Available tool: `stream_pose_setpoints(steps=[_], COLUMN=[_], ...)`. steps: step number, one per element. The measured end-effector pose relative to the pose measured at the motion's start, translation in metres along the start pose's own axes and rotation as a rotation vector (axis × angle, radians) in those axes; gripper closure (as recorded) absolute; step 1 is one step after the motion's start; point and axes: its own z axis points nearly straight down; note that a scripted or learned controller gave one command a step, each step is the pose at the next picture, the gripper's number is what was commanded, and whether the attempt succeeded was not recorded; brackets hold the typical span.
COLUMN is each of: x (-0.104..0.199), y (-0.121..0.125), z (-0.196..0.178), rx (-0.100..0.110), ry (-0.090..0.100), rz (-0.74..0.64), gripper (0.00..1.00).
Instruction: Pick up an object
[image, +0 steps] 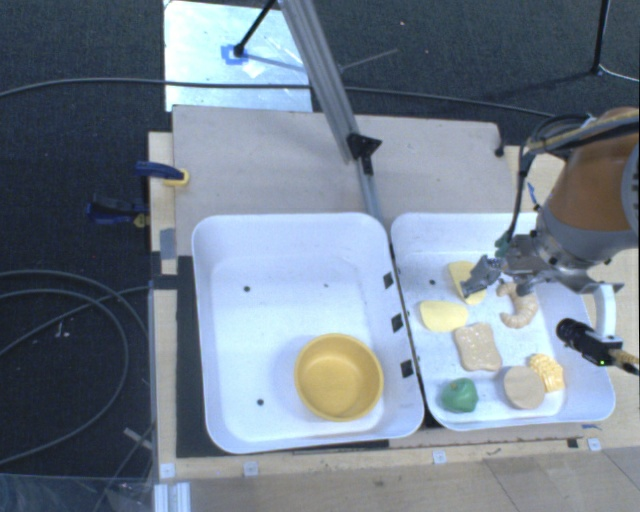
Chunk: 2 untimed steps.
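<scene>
Yellow wedge: pale, cheese-like piece (461, 277) in the right bin (600, 405), upper left part, touching my hand.
My hand: (487, 274) low over the wedge's right edge; I cannot tell whether my fingers are spread or closed.
Neighbours: yellow oval (442, 315) just below, tan cracker (478, 347), shrimp (518, 308), green ball (460, 395).
Left bin: (230, 250) holds a yellow bowl (339, 376).
Writing: none readable.
</scene>
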Motion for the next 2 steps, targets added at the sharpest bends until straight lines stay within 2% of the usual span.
stream_pose_setpoints(steps=[1,2], x=[-0.002,-0.001], y=[0.001,0.001], z=[0.062,0.101], rx=[0.0,-0.001], ry=[0.0,0.0], rz=[0.001,0.002], gripper=[0.0,0.0])
